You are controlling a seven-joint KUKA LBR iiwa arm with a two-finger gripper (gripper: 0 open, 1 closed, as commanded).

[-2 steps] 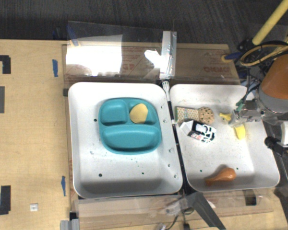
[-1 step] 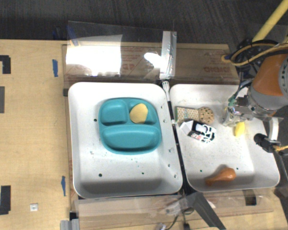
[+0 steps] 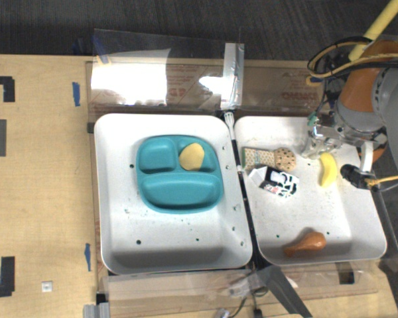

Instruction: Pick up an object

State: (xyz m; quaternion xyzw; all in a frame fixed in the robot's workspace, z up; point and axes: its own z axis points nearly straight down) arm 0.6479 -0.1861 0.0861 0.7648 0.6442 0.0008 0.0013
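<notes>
Camera view: gripper [image 3: 316, 144] poised upper right of frame, just beside banana [image 3: 328, 169] in right bin [image 3: 371, 240], likely approach for grasp. Finger state cannot be told.

One fixed camera looks down at a slant on the desk [image 3: 33, 177], both white bins [image 3: 119, 244] mid-frame, the arm [image 3: 371, 91] entering at upper right.

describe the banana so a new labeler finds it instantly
Look in the right-hand white bin, near its right wall, just below the gripper. The banana is the small yellow curved piece lying there. Its neighbours differ plainly: a black-and-white item toward the bin's middle and a brown item near the front edge.
</notes>
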